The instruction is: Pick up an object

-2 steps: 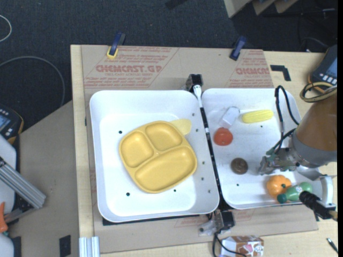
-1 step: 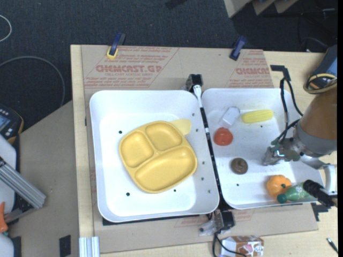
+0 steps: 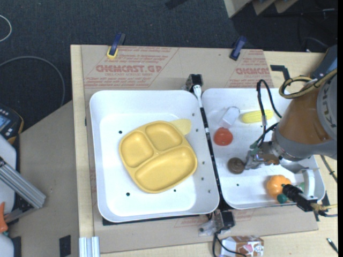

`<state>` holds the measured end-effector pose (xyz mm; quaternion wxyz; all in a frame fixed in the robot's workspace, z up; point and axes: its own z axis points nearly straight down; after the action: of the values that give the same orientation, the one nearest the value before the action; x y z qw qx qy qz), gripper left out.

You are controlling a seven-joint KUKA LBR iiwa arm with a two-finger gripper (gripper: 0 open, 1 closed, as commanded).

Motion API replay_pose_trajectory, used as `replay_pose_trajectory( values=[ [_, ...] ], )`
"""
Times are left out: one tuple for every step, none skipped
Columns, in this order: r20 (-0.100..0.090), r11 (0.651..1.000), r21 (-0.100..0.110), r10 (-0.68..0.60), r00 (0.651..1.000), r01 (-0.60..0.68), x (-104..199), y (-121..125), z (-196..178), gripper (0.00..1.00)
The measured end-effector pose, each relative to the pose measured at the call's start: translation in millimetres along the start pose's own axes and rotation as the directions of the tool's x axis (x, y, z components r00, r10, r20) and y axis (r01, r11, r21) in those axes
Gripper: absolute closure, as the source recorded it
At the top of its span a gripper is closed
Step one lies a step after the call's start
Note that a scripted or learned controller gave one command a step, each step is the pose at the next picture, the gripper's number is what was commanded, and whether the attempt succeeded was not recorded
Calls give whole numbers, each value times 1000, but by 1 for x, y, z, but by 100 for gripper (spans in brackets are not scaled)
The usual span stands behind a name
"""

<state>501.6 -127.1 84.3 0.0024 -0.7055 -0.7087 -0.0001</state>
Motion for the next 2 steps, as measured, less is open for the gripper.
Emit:
replay_pose_trajectory(
  values=[
    [3, 1000, -3, 4, 1000, -4, -3, 0, -10, 100],
    [5, 1000, -7, 0, 1000, 0, 21, 40, 0, 100]
  ],
)
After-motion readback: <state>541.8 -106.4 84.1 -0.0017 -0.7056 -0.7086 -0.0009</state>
